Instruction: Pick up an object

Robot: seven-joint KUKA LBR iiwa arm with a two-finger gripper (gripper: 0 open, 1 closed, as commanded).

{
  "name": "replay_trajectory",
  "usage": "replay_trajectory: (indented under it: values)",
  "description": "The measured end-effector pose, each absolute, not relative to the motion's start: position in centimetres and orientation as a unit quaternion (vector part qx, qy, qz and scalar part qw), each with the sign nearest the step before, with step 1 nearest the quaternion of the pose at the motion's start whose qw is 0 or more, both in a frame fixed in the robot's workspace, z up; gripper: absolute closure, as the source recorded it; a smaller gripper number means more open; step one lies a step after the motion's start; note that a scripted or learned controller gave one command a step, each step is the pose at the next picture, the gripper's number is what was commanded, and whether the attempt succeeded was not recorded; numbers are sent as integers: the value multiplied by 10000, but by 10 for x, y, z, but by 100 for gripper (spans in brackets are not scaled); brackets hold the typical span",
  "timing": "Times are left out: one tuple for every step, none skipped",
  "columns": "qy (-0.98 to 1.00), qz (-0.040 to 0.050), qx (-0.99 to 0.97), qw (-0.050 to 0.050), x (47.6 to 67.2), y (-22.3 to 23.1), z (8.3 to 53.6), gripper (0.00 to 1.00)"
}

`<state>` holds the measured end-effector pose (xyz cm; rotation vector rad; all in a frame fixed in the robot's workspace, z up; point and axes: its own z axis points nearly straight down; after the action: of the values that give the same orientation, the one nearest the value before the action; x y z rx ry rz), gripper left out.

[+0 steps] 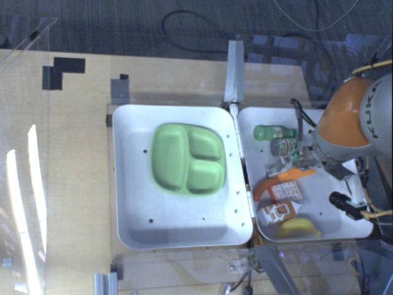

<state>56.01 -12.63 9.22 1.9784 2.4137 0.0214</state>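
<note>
Jaws (pixel 293 157) low in right bin (pixel 351 227), open or closed impossible to tell. Just below-left: orange carrot (pixel 284 178), long axis running left-right, beside snack packet (pixel 285 192) and banana (pixel 298 227).

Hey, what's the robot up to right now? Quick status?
Gripper low in right bin, amid the clutter; grip unclear. Green bottle, orange item, snack packets, banana all lying loose. Green tray in left bin.
</note>
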Motion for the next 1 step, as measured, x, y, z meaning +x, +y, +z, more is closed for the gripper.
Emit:
replay_trajectory:
  values:
    - [7744,86,6326,107,562,-125,104,100]
